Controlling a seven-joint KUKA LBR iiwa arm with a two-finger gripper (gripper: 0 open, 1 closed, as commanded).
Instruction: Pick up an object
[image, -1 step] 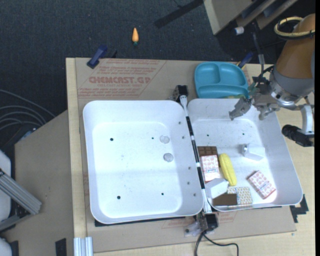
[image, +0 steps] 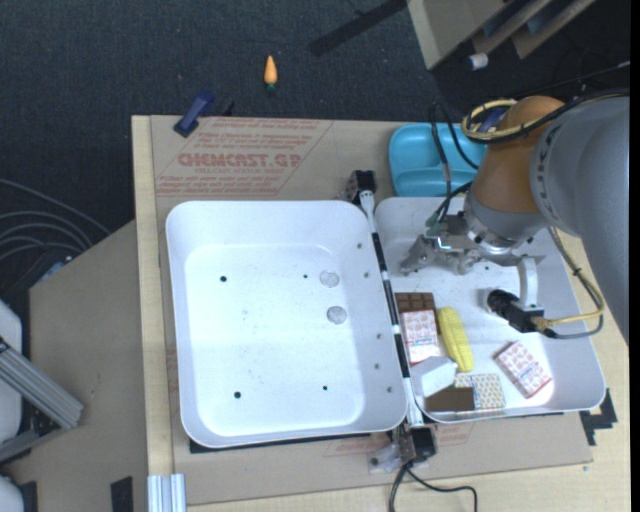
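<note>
My gripper (image: 440, 250) hangs over the far part of the right bin (image: 580, 385), below the orange band of the arm. Nothing shows in its grasp. Several small things lie in the near half of that bin. A yellow corn-like piece (image: 456, 336) lies beside a pink-and-white packet (image: 419, 334), with a brown bar (image: 414, 301) just behind the packet. Closer to the front are a white block (image: 434, 377), a dark brown piece (image: 450, 400) and a patterned tile (image: 488, 391). A red-patterned box (image: 523, 367) sits at the right. All of them lie in front of the gripper, apart from it.
The left bin (image: 190, 230) holds two small grey discs (image: 329, 280) (image: 337, 315). A light blue container (image: 425, 160) stands behind the right bin. A blue clip (image: 193, 115) sits at the cardboard sheet's far edge, and an orange bit (image: 270, 70) lies on the dark floor beyond.
</note>
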